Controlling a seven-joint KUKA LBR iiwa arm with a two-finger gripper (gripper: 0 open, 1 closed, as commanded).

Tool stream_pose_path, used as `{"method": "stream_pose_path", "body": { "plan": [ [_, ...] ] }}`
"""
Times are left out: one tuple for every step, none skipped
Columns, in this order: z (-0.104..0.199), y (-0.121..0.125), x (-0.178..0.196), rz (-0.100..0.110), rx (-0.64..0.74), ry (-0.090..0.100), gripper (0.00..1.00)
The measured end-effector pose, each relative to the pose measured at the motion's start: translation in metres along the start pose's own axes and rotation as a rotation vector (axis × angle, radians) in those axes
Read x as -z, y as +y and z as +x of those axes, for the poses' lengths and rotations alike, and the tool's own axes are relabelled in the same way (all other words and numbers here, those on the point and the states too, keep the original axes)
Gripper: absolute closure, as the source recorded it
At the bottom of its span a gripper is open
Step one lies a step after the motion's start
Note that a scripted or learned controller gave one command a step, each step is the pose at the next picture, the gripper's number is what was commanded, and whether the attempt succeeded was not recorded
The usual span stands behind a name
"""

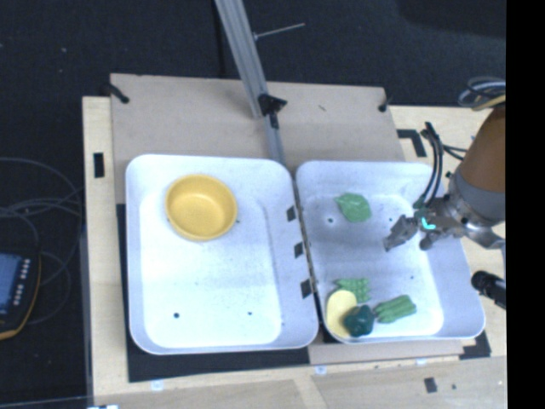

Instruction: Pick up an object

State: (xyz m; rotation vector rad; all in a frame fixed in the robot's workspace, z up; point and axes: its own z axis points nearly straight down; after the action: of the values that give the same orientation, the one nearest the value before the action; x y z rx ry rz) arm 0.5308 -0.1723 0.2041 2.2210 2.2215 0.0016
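Observation:
My gripper (412, 236) hangs over the right side of the right bin (375, 181), fingers spread apart with nothing between them. A light green lump (352, 207) lies to its left in the bin's upper part. Along the bin's front edge sit a small green ridged piece (353, 289), a yellow round piece (340, 307), a dark teal object (360, 320) and a green oblong piece (395, 309). In the left bin (213, 313) a yellow bowl (201, 207) rests at the upper left.
A grey metal post (243, 45) slants up from the bench behind the bins. Black cables (434, 156) run down to the wrist at the right. A handheld pendant (15, 288) lies off the bench at far left.

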Motion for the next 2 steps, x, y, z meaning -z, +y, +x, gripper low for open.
{"method": "stream_pose_path", "body": {
  "plan": [
    [0.0, 0.0, 0.0, 0.0, 0.0, 0.0, 0.0],
    [0.003, 0.009, -0.052, 0.004, 0.0, -0.001, 0.0]
  ]
}}
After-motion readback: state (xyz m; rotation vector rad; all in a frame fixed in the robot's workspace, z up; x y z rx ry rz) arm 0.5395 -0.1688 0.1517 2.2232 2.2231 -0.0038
